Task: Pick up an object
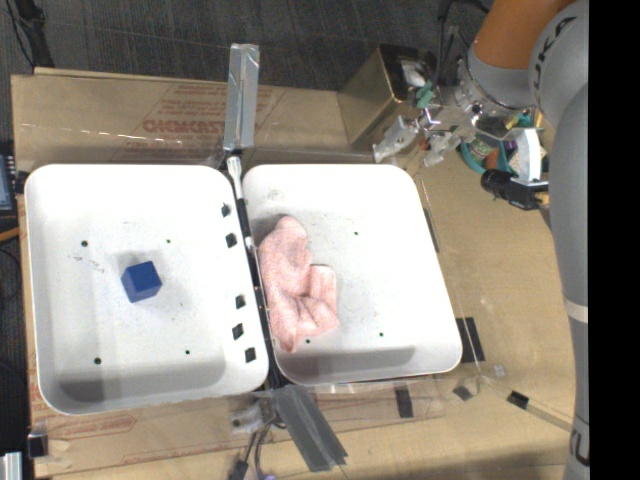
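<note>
Gripper apart and empty above the right bin's far right corner.
The fingers (392, 145) stand spread with nothing between them; the gripper (410, 140) hangs just past the right bin (430, 268), off its rim. A crumpled pink cloth (296, 283) lies against that bin's left wall. A blue cube (141, 280) sits in the left bin (60, 208), well apart from the gripper.

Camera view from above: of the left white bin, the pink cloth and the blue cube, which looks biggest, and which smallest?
Largest to smallest, as they look in the camera view:
1. Left white bin
2. Pink cloth, lying in the right bin against its left wall
3. Blue cube, inside the left bin

The gaps are plain.
</note>
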`<state>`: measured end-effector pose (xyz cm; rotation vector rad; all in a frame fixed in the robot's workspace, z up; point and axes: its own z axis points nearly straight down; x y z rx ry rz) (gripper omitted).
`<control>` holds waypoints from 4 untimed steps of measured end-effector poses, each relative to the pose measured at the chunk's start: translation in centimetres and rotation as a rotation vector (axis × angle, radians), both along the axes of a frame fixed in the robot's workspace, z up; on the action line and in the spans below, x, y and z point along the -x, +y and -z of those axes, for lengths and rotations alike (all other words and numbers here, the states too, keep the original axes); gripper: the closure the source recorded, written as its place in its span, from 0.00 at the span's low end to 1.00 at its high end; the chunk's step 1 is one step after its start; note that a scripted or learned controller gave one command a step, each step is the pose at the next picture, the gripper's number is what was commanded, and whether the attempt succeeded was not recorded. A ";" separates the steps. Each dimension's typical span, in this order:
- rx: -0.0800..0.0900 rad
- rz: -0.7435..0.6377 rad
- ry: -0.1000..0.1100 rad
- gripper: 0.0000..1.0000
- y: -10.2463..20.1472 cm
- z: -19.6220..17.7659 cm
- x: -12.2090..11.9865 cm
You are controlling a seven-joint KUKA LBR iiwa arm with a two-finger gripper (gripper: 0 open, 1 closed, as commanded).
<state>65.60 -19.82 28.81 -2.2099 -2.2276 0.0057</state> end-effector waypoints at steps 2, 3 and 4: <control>-0.001 -0.204 -0.001 0.00 6.2 18.9 9.9; 0.001 -0.252 -0.002 0.00 9.1 19.7 13.2; 0.001 -0.256 -0.001 1.00 9.1 18.7 13.2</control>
